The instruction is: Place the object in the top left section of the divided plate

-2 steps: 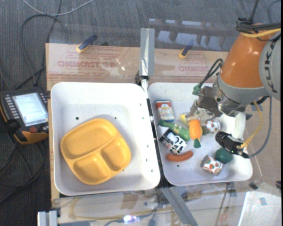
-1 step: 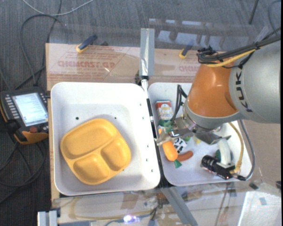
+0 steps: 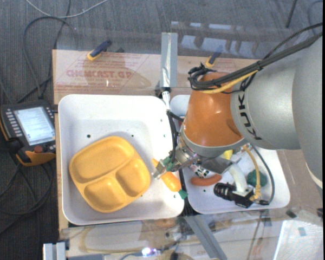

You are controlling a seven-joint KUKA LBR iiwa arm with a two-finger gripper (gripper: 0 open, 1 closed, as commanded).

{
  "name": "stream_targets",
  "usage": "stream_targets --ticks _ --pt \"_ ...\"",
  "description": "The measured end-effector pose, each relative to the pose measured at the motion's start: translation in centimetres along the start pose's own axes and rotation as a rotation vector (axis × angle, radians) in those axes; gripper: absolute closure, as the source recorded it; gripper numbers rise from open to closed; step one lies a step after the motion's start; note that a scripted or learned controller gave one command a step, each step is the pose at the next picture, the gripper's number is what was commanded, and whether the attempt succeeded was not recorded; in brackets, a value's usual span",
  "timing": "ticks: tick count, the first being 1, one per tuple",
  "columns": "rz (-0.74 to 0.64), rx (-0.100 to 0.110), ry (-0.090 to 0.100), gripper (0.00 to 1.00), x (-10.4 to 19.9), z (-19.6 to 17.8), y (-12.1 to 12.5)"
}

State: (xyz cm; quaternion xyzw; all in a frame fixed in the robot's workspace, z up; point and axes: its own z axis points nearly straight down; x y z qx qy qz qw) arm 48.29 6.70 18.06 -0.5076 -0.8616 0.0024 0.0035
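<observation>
Task status, incomplete: end effector (image 3: 165, 166) closed on an orange carrot-like object (image 3: 171, 181) hanging just below it over the left bin's (image 3: 97, 110) right edge; yellow divided plate (image 3: 109, 173) immediately to its left, all sections bare; carry and release into top-left section remain.

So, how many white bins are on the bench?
2. The left bin holds the yellow plate; the right bin lies under the arm, partly hidden.
</observation>
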Motion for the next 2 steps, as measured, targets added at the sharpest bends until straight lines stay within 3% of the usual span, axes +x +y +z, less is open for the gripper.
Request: stream_targets --ticks 1,2 --pt "-0.274 -0.002 -0.001 1.0 0.06 -0.04 3.24" --pt "-0.273 -0.002 -0.002 0.0 0.03 -0.05 3.24"
